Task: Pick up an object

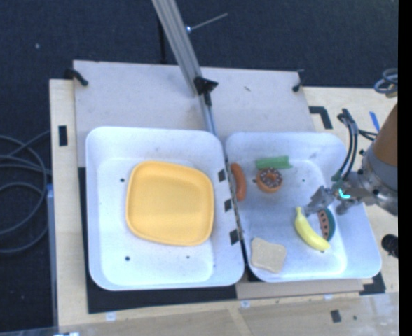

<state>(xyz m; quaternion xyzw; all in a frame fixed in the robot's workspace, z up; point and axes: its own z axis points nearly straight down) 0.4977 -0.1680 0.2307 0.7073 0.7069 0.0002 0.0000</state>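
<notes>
- the left bin (108, 257) holds one thing, a yellow plate (169, 202), lying flat a little left of the bin's middle, with bare white floor all round it.
- the widest bare strip in that bin runs along its near edge, below the plate.
- the right bin (356, 261) touches the left one along a shared middle wall.
- a sausage (239, 181) lies just inside that wall, lengthwise along it.
- a green block (272, 162) sits near the far wall, and a small round brown-and-orange piece (269, 180) lies just in front of it.
- a slice of bread (268, 255) rests in the near left corner of the right bin.
- a banana (310, 231) lies right of centre, with a watermelon slice (325, 223) just beside it on the right.
- the gripper (323, 198) hangs over the right side of this bin, just above the banana and watermelon slice; i cannot tell how far its fingers are parted, and nothing shows between them.
- bare floor lies in the middle of the right bin, between the sausage and the banana.
</notes>
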